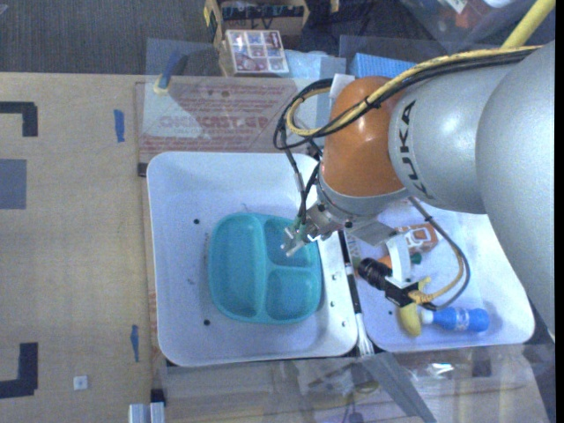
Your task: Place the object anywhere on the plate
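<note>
Notably, "KUKA" lettering on arm (458, 139), end effector (295, 239) above teal plate (263, 271)

My arm (458, 130) reaches in from the right, orange wrist band (357, 148) bent downward, gripper (295, 239) hanging below it, pointing left.

Grey arm (476, 130) lettered KUKA, orange band (357, 139), black and yellow cables, seemingly metallic pincer (295, 238).
</note>
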Controlling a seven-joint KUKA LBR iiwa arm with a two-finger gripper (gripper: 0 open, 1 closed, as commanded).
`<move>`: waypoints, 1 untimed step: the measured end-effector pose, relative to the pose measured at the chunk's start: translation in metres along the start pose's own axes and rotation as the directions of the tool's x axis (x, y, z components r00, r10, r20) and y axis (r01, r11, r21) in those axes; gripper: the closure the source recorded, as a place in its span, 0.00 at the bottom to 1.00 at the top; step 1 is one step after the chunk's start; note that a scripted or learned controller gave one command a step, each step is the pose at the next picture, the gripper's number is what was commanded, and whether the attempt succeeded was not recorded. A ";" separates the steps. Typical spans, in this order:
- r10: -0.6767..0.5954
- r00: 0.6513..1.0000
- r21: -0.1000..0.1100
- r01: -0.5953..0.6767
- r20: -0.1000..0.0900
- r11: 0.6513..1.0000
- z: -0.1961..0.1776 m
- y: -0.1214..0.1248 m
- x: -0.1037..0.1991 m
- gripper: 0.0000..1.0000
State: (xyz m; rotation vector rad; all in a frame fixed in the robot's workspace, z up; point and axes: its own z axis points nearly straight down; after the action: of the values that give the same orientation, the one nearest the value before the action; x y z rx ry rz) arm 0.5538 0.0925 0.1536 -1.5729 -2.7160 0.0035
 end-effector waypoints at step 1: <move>0.159 0.987 -0.043 -0.158 0.009 0.986 0.037 0.025 0.052 1.00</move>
State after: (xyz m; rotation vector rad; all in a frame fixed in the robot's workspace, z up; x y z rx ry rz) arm 0.5497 0.1506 0.1162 -1.8018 -2.6080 -0.0437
